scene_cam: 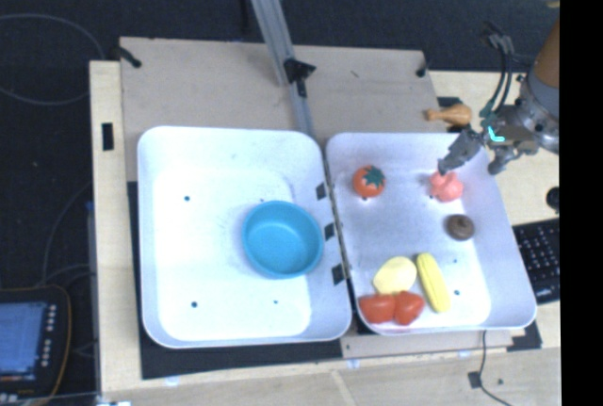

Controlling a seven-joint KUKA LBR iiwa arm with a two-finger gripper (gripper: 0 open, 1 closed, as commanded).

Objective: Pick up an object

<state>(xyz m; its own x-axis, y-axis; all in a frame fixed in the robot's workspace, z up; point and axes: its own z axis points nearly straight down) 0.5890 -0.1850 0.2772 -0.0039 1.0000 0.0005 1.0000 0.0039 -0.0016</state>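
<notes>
The right bin [377,235] holds several toy foods. A small pink piece [447,187] lies near its far right side. My gripper [470,165] hangs just above the bin's back right corner, open, with nothing between its fingers. Its left fingertip [447,168] is right over the pink piece; whether they touch I cannot tell. A red tomato with a green top [369,181] sits to the left of the pink piece. A brown round piece [460,226] lies in front of it.
Near the right bin's front edge lie a yellow lump [396,274], a yellow oblong piece [432,282] and a red piece [391,308]. The left bin [188,169] holds a blue bowl [281,237]. An orange object [448,115] rests on the bench behind the right bin.
</notes>
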